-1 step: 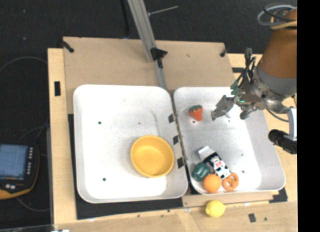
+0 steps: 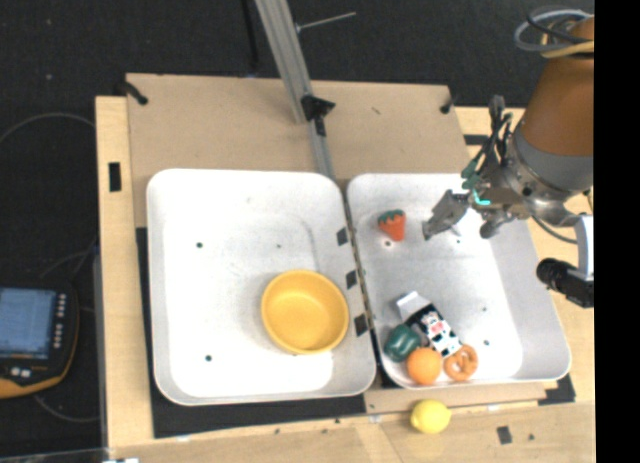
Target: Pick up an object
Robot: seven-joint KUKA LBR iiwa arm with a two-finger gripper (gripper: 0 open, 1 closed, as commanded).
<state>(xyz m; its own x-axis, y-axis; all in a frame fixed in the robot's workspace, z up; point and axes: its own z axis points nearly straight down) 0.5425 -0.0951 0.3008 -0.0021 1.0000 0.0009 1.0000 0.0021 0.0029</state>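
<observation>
Inside left bin (image 2: 180, 251), smooth round yellow bowl (image 2: 305, 311)

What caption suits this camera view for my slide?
Gripper open above the right bin, beside a strawberry; yellow bowl in the left bin.

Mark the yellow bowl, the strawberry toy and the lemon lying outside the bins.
yellow bowl (image 2: 304, 311): camera view, on its inner floor.
strawberry toy (image 2: 392, 225): camera view, on its red body.
lemon (image 2: 430, 416): camera view, on the middle of its peel.

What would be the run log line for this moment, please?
tool: open, holding nothing | position: above right bin, right of strawberry | yellow bowl: in left bin
</observation>
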